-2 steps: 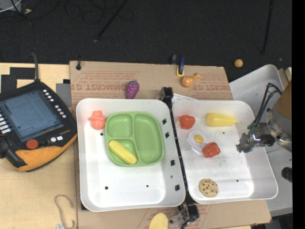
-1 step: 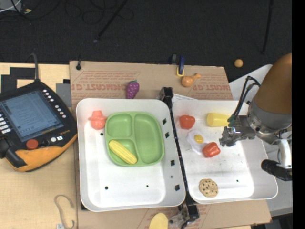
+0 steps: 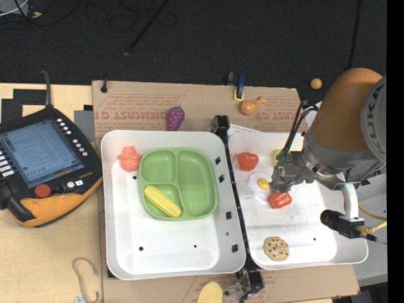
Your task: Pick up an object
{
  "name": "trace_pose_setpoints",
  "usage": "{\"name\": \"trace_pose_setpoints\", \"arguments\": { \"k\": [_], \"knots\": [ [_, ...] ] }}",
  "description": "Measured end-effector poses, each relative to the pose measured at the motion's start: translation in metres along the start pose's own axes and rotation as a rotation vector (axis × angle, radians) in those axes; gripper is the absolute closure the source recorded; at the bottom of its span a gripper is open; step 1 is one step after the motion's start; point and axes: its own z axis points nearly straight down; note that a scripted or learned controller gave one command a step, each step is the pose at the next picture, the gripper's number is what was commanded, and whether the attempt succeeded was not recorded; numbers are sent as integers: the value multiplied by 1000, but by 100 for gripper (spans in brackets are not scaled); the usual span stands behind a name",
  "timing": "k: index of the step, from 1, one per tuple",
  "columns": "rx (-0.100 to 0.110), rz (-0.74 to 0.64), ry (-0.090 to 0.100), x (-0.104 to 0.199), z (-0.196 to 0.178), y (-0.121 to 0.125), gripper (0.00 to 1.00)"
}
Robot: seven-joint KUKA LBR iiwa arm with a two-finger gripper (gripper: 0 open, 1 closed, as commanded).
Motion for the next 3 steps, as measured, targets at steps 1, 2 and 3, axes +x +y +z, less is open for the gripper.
{"name": "trace_pose_setpoints", "arguments": {
  "k": [1,2,3],
  "knots": [
    [-3,-1,0,50,0,29,100],
    [-2,0,-1,94,-2,35,100],
    [-2,2,-1,125,0,47,100]
  ]
}}
